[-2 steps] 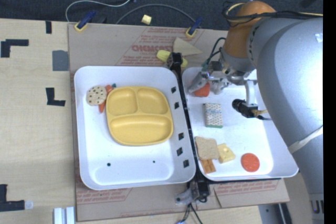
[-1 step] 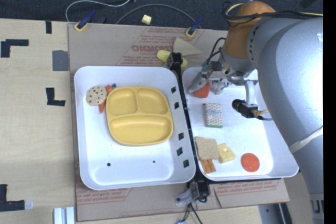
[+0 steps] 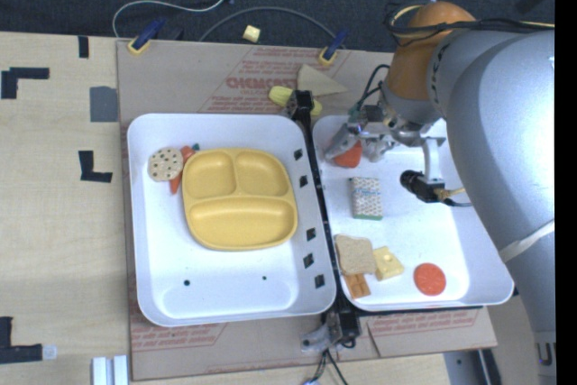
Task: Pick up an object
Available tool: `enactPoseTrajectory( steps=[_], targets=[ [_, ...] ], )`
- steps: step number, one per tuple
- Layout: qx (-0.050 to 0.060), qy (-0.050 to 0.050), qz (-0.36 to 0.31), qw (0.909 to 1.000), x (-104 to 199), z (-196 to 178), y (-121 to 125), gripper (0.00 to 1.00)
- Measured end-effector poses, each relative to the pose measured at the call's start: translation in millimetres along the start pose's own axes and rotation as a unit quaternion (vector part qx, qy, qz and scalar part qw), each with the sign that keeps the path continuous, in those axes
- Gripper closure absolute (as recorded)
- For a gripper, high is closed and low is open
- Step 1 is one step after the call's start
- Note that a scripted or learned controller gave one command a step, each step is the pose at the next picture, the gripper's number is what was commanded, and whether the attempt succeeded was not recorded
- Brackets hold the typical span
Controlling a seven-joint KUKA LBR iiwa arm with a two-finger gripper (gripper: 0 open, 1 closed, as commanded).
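Currently, at this moment:

Likely target: small red-orange piece (image 3: 348,157) in the right bin (image 3: 478,279), at its far-left corner, hard against the dividing wall.
Claw (image 3: 361,138): down over that same corner, metal tips just above and behind the red-orange piece.
Claw state: cannot tell whether apart or together; tips too blurred and crowded to read, nothing visibly clamped.
Key relation: red-orange piece lies just toward the camera and a touch left of the claw, near touching; seems too round to give a clear long axis.
Judgement: a short drop and close looks enough; bin wall beside the piece may block 1 finger.
Arm (image 3: 505,122): grey, orange band above the wrist, reaching in from the right across the far side of the right bin.
Nearby, same bin: patterned green-white packet (image 3: 366,197) just nearer the camera than the piece, apart from it.
Further, same bin: toast slice (image 3: 355,255), yellow cheese block (image 3: 389,264) touching it, red disc (image 3: 430,279) at the near-right.
Left bin (image 3: 225,302): yellow divided plate (image 3: 240,197) with 3 compartments, cookie (image 3: 164,164) at its far-left, well apart from the claw.
Beyond the bins: yellow piece (image 3: 282,95) on the cardboard.
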State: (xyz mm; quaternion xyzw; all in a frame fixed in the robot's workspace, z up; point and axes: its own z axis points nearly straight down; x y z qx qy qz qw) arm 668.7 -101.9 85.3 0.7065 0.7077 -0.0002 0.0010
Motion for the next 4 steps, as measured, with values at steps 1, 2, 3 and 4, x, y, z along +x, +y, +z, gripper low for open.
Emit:
enactPoseTrajectory(
  steps=[1,2,3,4],
  targets=[
    [0.0,-0.002,0.001,1.0,4,0,0,0.0],
    [0.0,-0.001,0.001,1.0,5,0,-2,0.0],
    [0.002,-0.001,0.0,1.0,5,0,-1,0.0],
    [0.0,-0.002,0.0,1.0,5,-11,0,1.0]
  ],
)
